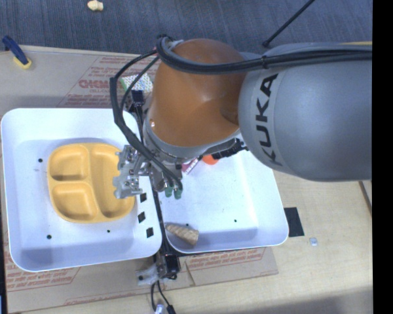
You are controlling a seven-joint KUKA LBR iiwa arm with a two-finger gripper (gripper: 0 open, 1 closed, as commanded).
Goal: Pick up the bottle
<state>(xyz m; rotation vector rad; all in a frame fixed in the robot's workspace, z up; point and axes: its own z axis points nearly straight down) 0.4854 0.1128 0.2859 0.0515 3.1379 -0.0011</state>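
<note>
My gripper [149, 178] hangs low over the seam between the two white bins, at the right edge of a yellow divided plate [85, 182] in the left bin [19, 175]. The big grey arm with its orange band [193, 97] covers the back of the right bin [249, 208]. A pink-and-white thing [190, 165] and a red piece [210, 159] peek out from under the wrist; I cannot tell whether either is the bottle. Nothing is visibly held in the gripper.
A brown, roll-shaped object [182, 234] lies at the front left corner of the right bin. A patterned green-and-white packet [139, 84] sits behind the bins, left of the arm. A blue item [16, 52] lies at the bench's far left corner.
</note>
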